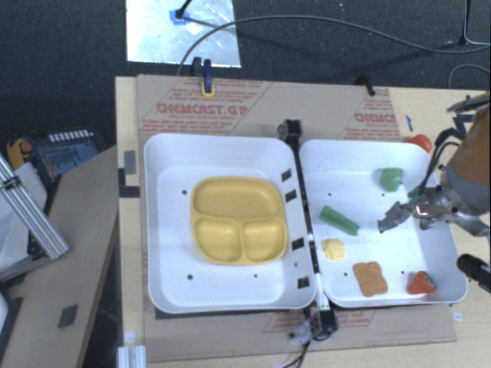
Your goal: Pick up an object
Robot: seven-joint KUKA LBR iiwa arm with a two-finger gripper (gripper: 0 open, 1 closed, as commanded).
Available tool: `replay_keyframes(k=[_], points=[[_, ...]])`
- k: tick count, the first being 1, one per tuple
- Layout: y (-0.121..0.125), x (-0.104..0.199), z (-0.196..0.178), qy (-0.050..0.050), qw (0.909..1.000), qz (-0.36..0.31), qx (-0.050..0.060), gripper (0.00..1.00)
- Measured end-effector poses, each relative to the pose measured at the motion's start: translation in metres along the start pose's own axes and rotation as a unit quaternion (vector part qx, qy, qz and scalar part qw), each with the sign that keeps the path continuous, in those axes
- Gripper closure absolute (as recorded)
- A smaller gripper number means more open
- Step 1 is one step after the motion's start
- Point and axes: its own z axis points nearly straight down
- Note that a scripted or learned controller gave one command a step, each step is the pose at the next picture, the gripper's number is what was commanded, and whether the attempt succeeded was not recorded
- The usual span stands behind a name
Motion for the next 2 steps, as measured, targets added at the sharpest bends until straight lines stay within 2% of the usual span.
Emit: replay_keyframes(k=[1,2], points=[[0.003,0.000,-0.005,-0.001,1.0000,-0.002,-0.006,0.00],[0.001,-0.003,0.057,-0.001,1.0000,-0.001,-0.004,0.00]])
